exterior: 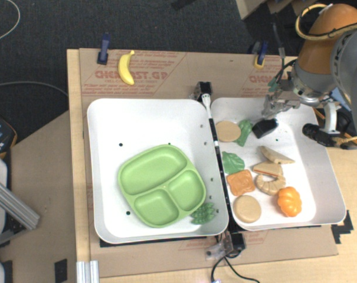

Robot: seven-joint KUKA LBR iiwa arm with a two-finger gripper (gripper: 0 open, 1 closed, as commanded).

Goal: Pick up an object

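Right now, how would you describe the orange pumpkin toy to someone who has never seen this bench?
Look in the right white bin, at its near right corner. The pumpkin sits there, beside the round tan disc; it alone is bright orange and ribbed.

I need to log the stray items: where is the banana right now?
In the camera view, the banana lies outside both bins on the cardboard board, near its upper left corner, just right of the blue clamp.

A yellow banana lies on the cardboard sheet behind the left bin, near a blue clamp. A second blue clamp grips the sheet's far edge more to the right. Dark carpet covers the floor, and a thin white cable curls there.
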